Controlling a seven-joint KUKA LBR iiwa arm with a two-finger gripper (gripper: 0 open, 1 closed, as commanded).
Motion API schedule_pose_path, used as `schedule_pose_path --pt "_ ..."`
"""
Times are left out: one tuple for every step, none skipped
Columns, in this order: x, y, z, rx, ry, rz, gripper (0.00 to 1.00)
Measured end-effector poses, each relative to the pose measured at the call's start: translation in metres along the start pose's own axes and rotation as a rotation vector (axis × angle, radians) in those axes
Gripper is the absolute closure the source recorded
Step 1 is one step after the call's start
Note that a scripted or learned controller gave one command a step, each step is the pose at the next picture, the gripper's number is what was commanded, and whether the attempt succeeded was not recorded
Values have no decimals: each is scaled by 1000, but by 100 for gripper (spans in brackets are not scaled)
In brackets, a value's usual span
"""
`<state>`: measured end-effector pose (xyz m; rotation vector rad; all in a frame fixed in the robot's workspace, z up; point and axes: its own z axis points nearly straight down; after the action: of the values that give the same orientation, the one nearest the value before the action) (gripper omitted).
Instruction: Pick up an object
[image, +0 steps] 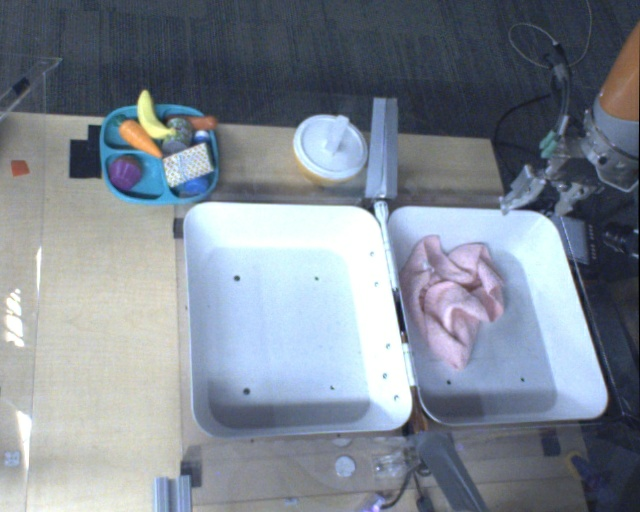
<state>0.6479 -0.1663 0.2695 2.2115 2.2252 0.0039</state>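
Observation:
A crumpled pink cloth (455, 295) lies in the right bin (570, 370), spread from its upper left toward the middle. My gripper (535, 196) hangs over the bin's far right corner, up and to the right of the cloth and well apart from it. Its two fingers stand spread apart and open, with nothing between them. The grey arm with its orange band (620, 95) comes in from the upper right.
The left bin (200, 300) sits beside the right one, with a metal divider bar (381, 150) rising between them. Behind the bins stand a white lidded yellow bowl (330, 148) and a blue tray of toy food (160, 152). Cables run at the right.

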Motion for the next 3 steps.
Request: schedule_pose_path --pt "14 -28 132 1 1 -87 0" --pt "21 -38 179 -9 -1 -149 0" --pt "25 -57 178 -11 -1 -37 0"
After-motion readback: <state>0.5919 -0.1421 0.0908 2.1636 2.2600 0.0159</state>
